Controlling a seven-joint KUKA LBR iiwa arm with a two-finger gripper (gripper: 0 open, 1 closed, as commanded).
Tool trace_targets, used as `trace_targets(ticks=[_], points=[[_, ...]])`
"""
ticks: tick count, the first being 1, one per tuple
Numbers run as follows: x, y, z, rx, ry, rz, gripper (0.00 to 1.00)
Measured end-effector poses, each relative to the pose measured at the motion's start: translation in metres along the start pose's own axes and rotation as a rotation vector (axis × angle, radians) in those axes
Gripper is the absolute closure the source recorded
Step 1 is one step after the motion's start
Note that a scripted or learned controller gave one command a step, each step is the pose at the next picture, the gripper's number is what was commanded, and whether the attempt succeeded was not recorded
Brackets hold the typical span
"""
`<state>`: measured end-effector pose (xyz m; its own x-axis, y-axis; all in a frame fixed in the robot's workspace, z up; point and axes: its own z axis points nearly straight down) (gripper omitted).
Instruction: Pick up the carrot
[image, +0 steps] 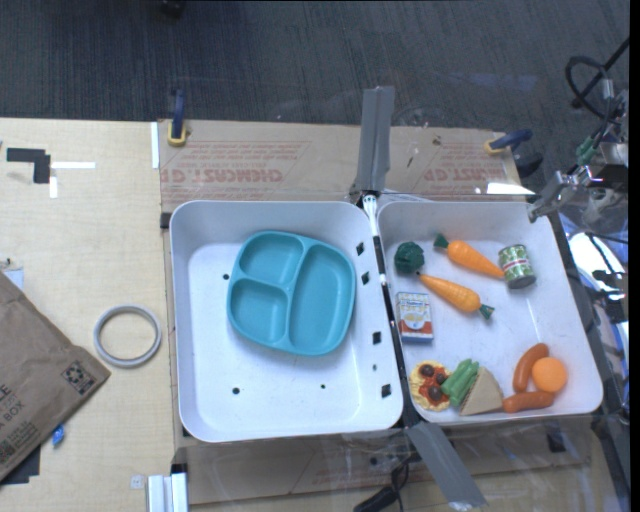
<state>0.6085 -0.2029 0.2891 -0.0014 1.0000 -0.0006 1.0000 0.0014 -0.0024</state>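
Lying mid-bin, two carrots (460, 275) have open floor around; pincer state unclear.

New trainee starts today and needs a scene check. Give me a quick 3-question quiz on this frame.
1. How many carrots lie in the right bin?
2. True or false: the plate sits in the right bin.
3. What lies closest to the upper carrot's pointed tip? A) can B) orange C) tape ring

Key
1. Two.
2. False: it sits in the left bin.
3. A.
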Motion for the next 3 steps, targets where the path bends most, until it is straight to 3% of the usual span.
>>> trace_targets(ticks=[1,2,3], points=[[0.029,0.03,0.144,-0.001,0.0,-0.178,0.0],[0.05,0.002,0.189,-0.02,-0.009,-0.216,0.0],[0.065,0.003,0.089,-0.004,-0.001,-0.386,0.0]])
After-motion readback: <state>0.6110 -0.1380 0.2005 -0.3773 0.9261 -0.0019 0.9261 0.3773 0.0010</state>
